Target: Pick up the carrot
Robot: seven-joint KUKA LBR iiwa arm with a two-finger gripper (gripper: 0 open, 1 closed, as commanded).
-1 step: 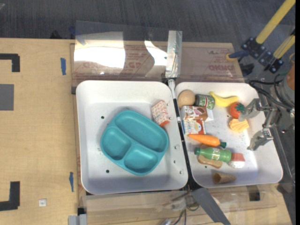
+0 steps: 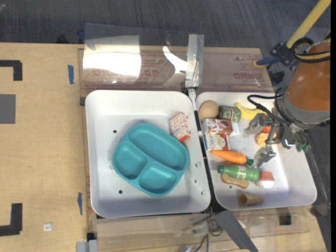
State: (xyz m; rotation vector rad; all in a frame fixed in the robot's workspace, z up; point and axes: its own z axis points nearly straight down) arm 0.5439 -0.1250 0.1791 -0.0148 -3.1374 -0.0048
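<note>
A small orange carrot (image 2: 229, 156) lies on its side near the middle of the right-hand bin (image 2: 299, 190), its body tapering toward the left and a bit of green at its right end. Just below it rests a green bottle (image 2: 239, 172), with a toy ice-cream cone (image 2: 251, 198) near the bin's lower edge. Above the carrot sits a red-and-white carton (image 2: 217, 132), and beyond that a tan egg-shaped item (image 2: 208, 109), a small green can (image 2: 229, 113) and a yellow banana (image 2: 249, 112). The gripper (image 2: 265, 140) hangs over the right part of this bin, to the right of the carrot and apart from it, its fingers spread and holding nothing. In the left bin (image 2: 100, 156), a teal divided plate (image 2: 150, 158) fills the centre, a small red-and-white packet (image 2: 179, 126) at its upper right.
</note>
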